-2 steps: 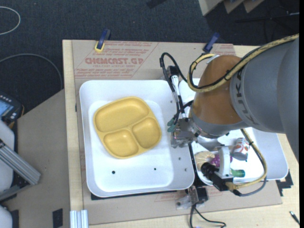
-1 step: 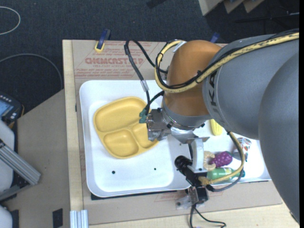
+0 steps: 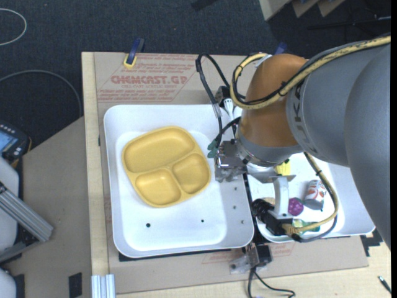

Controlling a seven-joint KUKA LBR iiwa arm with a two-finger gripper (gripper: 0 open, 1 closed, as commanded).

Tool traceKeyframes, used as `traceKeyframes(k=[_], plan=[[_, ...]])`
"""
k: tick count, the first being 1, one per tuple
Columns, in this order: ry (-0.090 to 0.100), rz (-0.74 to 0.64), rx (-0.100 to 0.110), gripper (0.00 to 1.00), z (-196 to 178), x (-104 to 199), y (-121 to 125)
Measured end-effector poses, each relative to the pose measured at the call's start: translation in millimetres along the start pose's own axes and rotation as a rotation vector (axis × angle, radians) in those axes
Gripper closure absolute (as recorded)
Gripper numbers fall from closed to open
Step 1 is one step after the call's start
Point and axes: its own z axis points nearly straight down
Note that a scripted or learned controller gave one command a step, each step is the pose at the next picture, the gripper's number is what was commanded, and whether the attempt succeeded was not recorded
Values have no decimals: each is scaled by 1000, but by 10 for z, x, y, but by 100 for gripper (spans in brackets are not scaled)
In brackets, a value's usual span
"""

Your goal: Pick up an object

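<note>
Where the desk (image 3: pixel 99 241) met the bottom edge of the frame, its brown cardboard cover showed bare in front of the two white bins. In the lower right of the frame, the right bin (image 3: pixel 347 219) held a small purple object (image 3: pixel 295 207) and, just beside it on the upper right, a small white and red object (image 3: pixel 315 193); the two lay near each other, though whether they touched could not be told. The left bin (image 3: pixel 180 231) sat at lower centre, with two tiny dark specks on its bare floor near its front wall. Farther up in that bin lay a yellow divided plate (image 3: pixel 166 165), flat and turned at a slant, its one large compartment toward the upper left and its two smaller ones toward the lower right. The gripper (image 3: pixel 224 161) hung over the strip where the two bins met, just beside the plate's right rim; whether it was open or closed could not be told, and nothing was seen held in it. Above it the grey arm (image 3: pixel 347 104) with its orange band (image 3: pixel 273 98) came in from the right and covered much of the right bin. Beyond the bins, red lettering (image 3: pixel 149 78) ran across the cardboard, a blue and yellow clamp (image 3: pixel 132 53) gripped the desk's far edge at upper left, and a dark floor (image 3: pixel 62 17) lay behind.
</note>
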Motion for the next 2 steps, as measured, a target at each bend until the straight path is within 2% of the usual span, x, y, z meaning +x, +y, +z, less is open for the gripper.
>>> traceKeyframes(k=[1,2], plan=[[12,-17,-24,100,-1638,874,158],[-1,-3,2,100,-856,789,591]])
